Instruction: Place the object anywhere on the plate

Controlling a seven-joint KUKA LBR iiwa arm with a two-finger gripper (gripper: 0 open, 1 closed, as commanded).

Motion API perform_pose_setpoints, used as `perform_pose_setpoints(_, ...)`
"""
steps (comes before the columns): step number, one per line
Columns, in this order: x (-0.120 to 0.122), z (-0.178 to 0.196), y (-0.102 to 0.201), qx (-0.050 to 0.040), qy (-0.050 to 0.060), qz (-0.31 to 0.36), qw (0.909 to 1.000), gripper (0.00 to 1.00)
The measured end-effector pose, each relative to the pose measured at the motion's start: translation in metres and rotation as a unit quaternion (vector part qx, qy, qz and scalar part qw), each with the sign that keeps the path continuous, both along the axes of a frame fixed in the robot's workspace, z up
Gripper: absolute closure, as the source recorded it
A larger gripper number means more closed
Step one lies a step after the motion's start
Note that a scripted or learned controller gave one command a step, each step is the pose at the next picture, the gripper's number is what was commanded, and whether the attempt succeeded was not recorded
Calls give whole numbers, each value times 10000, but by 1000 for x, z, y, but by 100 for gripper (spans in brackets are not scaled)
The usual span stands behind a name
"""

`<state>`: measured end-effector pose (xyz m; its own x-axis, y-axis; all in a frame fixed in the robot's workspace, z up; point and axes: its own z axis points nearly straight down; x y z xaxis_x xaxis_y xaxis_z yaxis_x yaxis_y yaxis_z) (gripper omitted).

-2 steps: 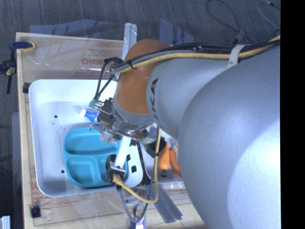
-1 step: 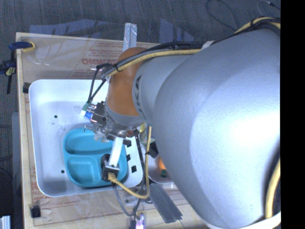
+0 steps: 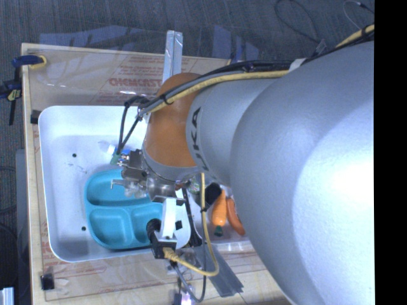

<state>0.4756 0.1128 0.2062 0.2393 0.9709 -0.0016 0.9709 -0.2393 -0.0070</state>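
Observation:
A blue divided plate point(image 3: 114, 224) lies in the left white bin point(image 3: 54, 170), toward its near right side. My gripper point(image 3: 127, 184) hangs low over the plate's far compartment, its metal tip close to the blue surface. The wrist and the orange band above it hide whatever is under the tip. Two orange, carrot-like pieces point(image 3: 219, 213) lie in the right bin, just right of the gripper's bracket and half covered by the arm.
The big grey arm point(image 3: 299, 170) covers nearly all of the right bin. A bare white floor point(image 3: 67, 164) spreads left of the plate. A clear upright post point(image 3: 173, 56) stands at the back between the bins.

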Motion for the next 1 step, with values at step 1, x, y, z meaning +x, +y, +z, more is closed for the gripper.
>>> perform_pose_setpoints(1, 0, 9, 1, 1, 19, 35, 10000, 100)
